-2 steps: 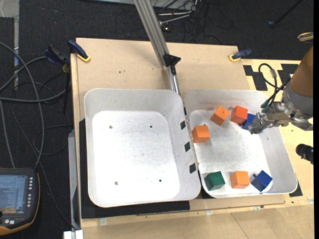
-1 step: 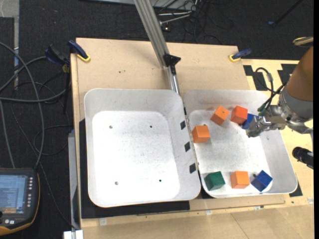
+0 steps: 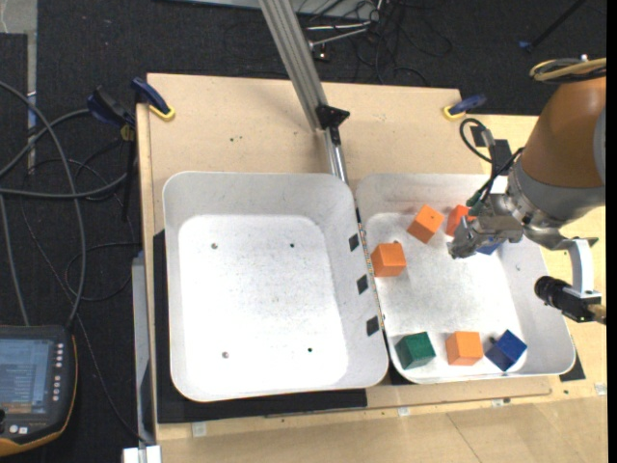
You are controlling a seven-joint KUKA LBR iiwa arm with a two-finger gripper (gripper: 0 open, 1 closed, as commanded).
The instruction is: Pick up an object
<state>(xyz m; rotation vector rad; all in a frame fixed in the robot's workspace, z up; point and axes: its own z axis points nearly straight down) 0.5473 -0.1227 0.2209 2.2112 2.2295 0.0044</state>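
In the camera view the right bin (image 3: 540, 355) holds several blocks. My gripper (image 3: 466, 241) hangs low over the bin's upper middle, reaching in from the right. An orange block (image 3: 425, 223) lies just to its left. A second orange-red block (image 3: 455, 218) sits right against the gripper and is partly hidden by it. A bit of a blue block (image 3: 491, 248) peeks out under the gripper's right side. Another orange block (image 3: 388, 258) lies near the bin's left wall. Along the front edge sit a green block (image 3: 416, 349), an orange block (image 3: 464, 347) and a blue block (image 3: 505, 349).
The left bin (image 3: 193, 258) stands beside the right one, sharing a middle rim with black clips (image 3: 362, 283). A metal pole (image 3: 299, 56) slants down from the top to the bins' back edge. Cables and a teach pendant (image 3: 29, 384) lie left of the bench.
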